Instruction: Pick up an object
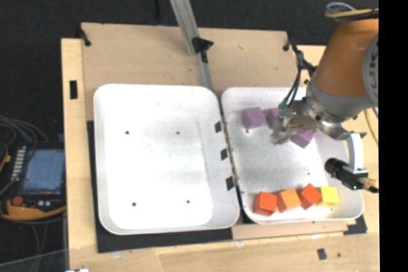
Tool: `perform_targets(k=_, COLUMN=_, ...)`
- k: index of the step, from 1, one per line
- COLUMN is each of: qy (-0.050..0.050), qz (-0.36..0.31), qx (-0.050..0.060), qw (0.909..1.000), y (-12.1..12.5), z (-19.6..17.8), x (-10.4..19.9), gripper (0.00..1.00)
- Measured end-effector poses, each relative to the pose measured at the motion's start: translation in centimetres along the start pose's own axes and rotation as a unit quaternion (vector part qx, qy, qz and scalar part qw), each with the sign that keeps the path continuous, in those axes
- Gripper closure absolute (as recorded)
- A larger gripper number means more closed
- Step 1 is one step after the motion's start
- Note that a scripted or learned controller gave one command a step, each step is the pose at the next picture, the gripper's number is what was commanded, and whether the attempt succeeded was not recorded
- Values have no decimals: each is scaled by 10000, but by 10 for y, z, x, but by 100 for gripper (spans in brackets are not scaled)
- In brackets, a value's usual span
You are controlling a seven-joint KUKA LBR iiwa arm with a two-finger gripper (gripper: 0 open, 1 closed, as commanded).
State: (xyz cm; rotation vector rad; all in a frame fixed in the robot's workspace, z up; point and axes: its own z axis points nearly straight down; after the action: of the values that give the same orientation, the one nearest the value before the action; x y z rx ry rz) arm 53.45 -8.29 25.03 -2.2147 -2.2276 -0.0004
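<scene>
The arm reaches into the right bin (pixel 237 137) on the desk (pixel 73 137), its claw (pixel 284 130) low among 3 purple blocks: one (pixel 252 117) to its left, one (pixel 303 139) just right, one (pixel 273 115) partly hidden behind it. Whether the claw is open or grips anything cannot be told (the wrist covers it). Near the bin's front wall sit 4 blocks in a row: 3 orange blocks (pixel 288 200) and a yellow block (pixel 329 195)
</scene>
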Motion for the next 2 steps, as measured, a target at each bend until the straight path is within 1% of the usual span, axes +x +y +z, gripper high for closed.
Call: perform_targets(k=2, qy=-1, qz=14, qx=-5, qw=10000, y=16, z=-6, x=88, gripper=100)
